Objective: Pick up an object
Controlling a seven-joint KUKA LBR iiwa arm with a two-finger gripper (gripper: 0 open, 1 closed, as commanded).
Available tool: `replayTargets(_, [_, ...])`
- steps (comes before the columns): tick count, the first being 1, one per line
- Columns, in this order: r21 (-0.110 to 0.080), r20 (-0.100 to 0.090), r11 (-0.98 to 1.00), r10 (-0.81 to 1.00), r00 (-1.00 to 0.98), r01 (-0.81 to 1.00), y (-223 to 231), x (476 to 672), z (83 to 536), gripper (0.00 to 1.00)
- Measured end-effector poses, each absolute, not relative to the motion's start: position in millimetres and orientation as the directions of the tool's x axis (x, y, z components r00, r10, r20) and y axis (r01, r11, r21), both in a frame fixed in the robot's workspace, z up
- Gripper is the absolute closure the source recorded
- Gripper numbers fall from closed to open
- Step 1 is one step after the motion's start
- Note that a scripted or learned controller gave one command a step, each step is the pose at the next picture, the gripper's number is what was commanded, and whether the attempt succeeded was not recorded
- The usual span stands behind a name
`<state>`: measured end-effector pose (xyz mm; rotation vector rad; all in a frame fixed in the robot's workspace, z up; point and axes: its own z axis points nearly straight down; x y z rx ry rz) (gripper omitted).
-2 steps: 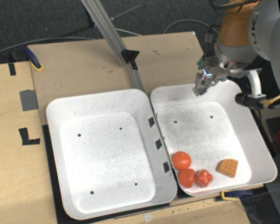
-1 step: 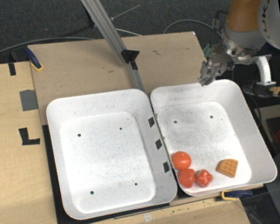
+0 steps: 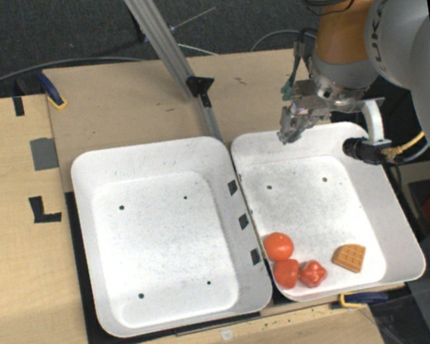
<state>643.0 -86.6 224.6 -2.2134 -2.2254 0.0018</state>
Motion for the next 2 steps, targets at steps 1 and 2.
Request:
replayTargets(1, [-0.003, 0.002, 0.007, 1.000, -0.007, 1.000, -23, 632.3, 220, 1.00])
replayTargets(2, [-0.004, 0.001, 0.006, 1.000, -0.006, 1.000, 30, 622.9, 212, 1.00])
